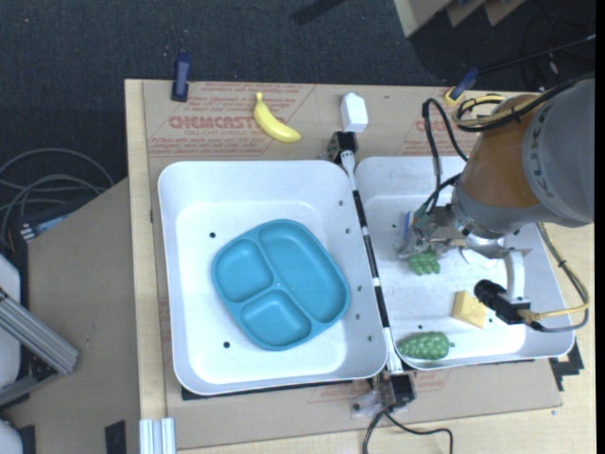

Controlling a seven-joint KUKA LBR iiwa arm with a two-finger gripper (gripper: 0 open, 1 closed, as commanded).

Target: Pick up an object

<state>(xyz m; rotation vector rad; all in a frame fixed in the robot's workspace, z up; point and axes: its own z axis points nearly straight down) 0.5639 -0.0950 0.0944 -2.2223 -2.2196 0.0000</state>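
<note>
the grey arm with its orange band reaches in from the right and bends down over the right bin, with the gripper low in the middle of that bin, towards its left half. whether the gripper is released or clenched cannot be told from this slant, since the wrist hides much of it. a small green knobbly piece lies on the bin floor just under and touching the gripper's tip, or very nearly so (the contact itself is too small to make out), and nothing shows it lifted. a yellow wedge lies nearer the front of the same bin, apart from the green piece and to its right. a larger green cluster rests at the front wall of the right bin, close to its left corner. the left bin holds a blue divided plate with three compartments, lying flat and turned at an angle. on the bench behind the left bin a yellow banana lies on the printed cardboard surface.
</note>
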